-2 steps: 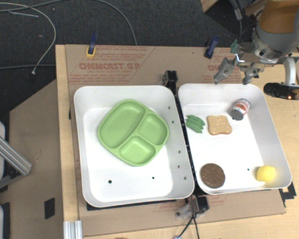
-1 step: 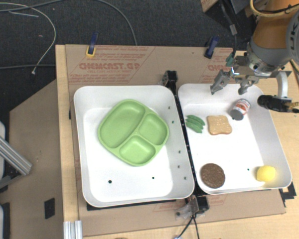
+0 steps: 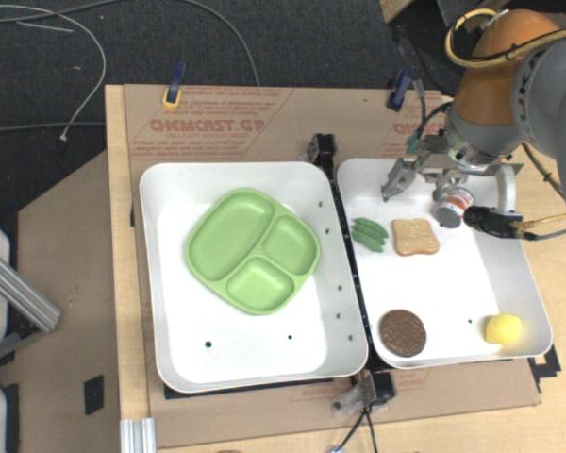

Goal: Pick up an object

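Overhead, my two-finger gripper hovers with fingers spread and nothing between them above the right white bin, near the flat tan toast slice, which I judge calls next for a short descent and closing.

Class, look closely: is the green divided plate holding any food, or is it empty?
Empty: the green divided plate shows three bare compartments.

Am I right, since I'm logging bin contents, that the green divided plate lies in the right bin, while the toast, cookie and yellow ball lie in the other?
Not quite. The camera view shows the green divided plate in the left bin; the toast, cookie and yellow ball lie in the other, the right bin.
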Available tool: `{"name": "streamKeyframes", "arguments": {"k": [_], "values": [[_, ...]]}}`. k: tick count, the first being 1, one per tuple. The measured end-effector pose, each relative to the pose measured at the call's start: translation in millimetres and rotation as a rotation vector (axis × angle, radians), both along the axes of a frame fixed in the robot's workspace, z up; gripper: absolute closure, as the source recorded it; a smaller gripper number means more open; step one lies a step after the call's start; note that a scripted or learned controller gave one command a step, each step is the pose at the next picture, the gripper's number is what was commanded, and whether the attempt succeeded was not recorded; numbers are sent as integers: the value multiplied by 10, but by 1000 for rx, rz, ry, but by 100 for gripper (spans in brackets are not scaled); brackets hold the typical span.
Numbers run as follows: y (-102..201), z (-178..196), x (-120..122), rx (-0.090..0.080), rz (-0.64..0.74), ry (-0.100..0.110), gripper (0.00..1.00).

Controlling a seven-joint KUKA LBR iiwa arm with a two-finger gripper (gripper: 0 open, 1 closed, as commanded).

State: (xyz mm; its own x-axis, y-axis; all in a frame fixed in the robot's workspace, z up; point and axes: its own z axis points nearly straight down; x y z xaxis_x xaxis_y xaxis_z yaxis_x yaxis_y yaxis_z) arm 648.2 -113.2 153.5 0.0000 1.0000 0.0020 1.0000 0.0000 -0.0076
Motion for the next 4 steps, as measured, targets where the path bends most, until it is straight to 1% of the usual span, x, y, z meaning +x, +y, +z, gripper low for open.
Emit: {"name": "streamKeyframes", "arguments": {"k": [1,2,3,4], "values": [[23,-588,-102,0,0,1,0],[21,-429,-72,-1,0,-9,100],[77,203,-12,-3,2,-16,100],[165,720,-51,-2,2,-14,100]]}}
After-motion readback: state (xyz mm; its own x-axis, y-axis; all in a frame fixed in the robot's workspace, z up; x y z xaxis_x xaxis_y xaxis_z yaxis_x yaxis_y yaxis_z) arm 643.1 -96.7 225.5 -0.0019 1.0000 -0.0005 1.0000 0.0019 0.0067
